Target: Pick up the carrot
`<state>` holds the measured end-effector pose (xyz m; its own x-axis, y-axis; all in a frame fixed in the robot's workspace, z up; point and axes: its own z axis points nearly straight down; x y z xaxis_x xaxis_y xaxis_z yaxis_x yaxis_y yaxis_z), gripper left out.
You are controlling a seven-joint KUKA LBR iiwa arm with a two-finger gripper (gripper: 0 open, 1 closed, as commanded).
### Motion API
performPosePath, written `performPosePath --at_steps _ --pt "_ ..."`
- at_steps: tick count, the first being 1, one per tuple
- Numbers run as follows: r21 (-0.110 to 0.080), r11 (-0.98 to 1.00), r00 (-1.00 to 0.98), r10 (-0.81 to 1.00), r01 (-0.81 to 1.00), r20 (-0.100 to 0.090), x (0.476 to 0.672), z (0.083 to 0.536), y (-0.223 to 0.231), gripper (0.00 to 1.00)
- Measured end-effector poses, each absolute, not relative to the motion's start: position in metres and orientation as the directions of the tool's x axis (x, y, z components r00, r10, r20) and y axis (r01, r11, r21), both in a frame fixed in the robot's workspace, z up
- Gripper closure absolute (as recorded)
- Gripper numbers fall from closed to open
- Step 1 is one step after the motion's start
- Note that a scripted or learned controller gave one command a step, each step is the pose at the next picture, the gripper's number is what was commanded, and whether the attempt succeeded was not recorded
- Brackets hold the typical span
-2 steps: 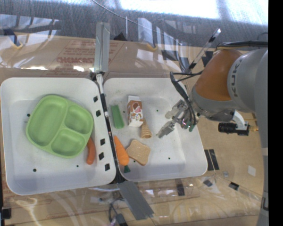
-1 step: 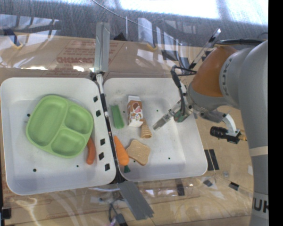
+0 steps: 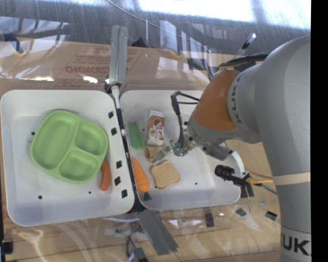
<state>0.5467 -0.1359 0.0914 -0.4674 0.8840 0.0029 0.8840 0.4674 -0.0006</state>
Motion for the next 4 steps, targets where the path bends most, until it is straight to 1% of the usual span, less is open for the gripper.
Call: performPosePath --at_steps 1,2,3,4 --pt "-0.001 0.345 -0.345 0.939 0.939 0.001 0.595 0.092 -0.142 0.0" --pt "-0.003 0.547 -0.547 0.837 0.837 0.002 0.62 0.092 -0.144 0.0" --pt "-0.002 0.554 -0.554 0.832 0.832 0.001 0.621 0.103 -0.143 1.0" --pt "0.002 0.208 -0.208 0.978 0.978 0.0 0.617 0.194 -0.07 1.0"
